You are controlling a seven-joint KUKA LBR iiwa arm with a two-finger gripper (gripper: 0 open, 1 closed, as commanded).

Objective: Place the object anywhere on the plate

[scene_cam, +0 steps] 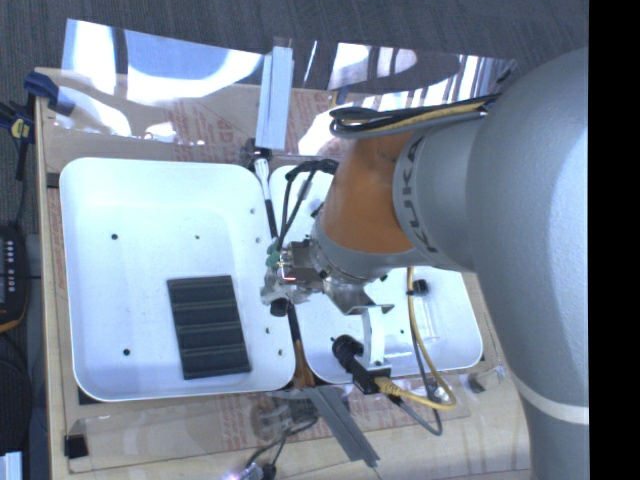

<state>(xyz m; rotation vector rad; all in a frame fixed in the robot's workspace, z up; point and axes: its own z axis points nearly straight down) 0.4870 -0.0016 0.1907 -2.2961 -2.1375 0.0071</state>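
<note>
Grey arm with orange band: reaching in from right, bent over right white bin. Jaw state: cannot tell. Dark ribbed rectangular plate: flat, near part of left white bin.

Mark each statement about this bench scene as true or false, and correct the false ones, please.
1. A dark ribbed plate lies in the left bin. True.
2. The plate sits at the far edge of its bin. False: it lies in the near part, close to the bin's front edge.
3. The arm hangs over the right bin. True: it covers much of that bin.
4. The arm is blue all over. False: it is grey with an orange band above the wrist.
5. An object rests on top of the plate. False: nothing rests on its ribbed surface.
</note>
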